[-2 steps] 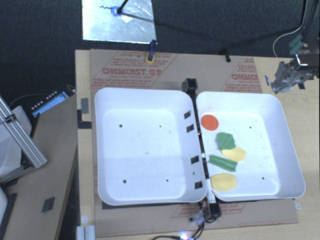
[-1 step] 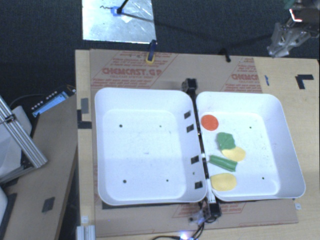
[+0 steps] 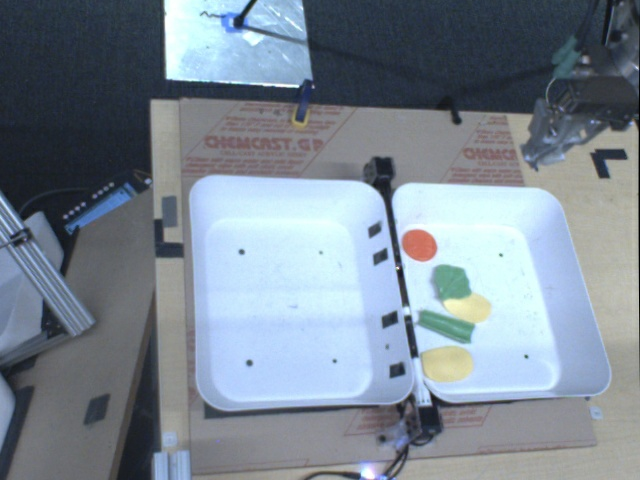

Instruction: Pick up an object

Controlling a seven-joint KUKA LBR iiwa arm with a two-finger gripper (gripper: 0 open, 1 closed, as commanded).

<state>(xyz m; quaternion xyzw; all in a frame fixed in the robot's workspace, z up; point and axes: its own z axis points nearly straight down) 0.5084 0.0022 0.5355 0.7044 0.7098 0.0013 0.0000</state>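
Gripper (image 3: 543, 146), finger state indeterminate, hovers beyond the right bin's (image 3: 570, 258) far right corner. Inside, along its left wall: red disc (image 3: 419, 245), green piece (image 3: 451, 282), green stick (image 3: 446, 325), two yellow pieces (image 3: 447, 364).

Two bins side by side on the bench (image 3: 250, 133). Left bin (image 3: 290, 293); right bin (image 3: 520, 298) holds five items near its left wall: disc (image 3: 419, 245) farthest back, then leafy piece (image 3: 451, 282), oval slice (image 3: 470, 308), pod (image 3: 445, 325), round slice (image 3: 447, 364) nearest front. Gripper (image 3: 545, 143) behind right bin, above bench.
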